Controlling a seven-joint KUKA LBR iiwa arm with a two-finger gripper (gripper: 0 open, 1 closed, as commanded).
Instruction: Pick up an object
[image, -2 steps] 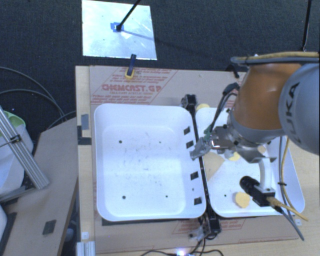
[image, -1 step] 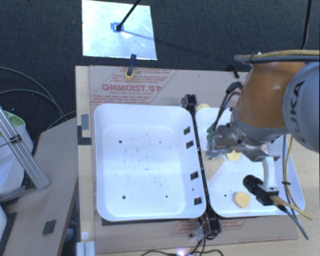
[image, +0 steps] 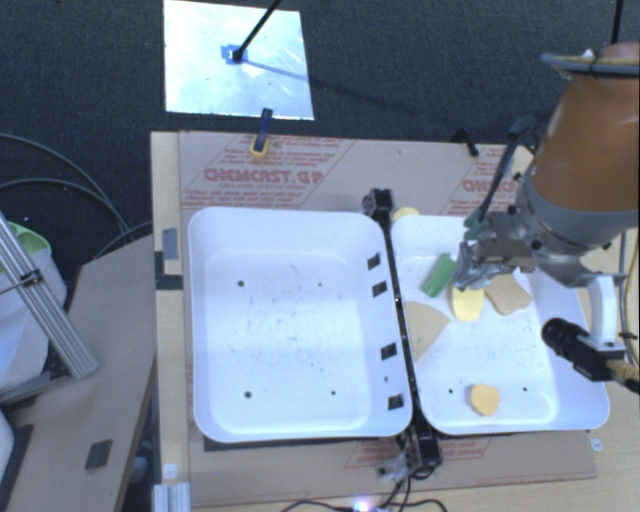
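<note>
**Arm low over the right bin, several small pieces inside**

Camera view. Two shallow white bins, smooth plastic with rounded corners, sit side by side on a brown board printed with red lettering. A black divider strip (image: 395, 320) with clips runs between them; places below are given from it.

Left bin (image: 290, 325), left of the strip: bare floor, a few dark specks and faint scuffs.

Right bin (image: 530, 400), right of the strip:
- green stick (image: 437, 275), narrow, slanted, near the strip toward the far end
- yellow piece (image: 467, 303), rounded, just right of the stick
- tan piece (image: 508, 295), flat and irregular, beyond the yellow one
- pale wedge (image: 425, 325), flat, touching the strip at mid-length
- orange lump (image: 485, 400), small, at the near end

Gripper (image: 472, 272), dull metal, hangs above the green stick and yellow piece. Fingers blurred against them; cannot tell whether spread or pinched, nor whether anything is gripped.
</note>
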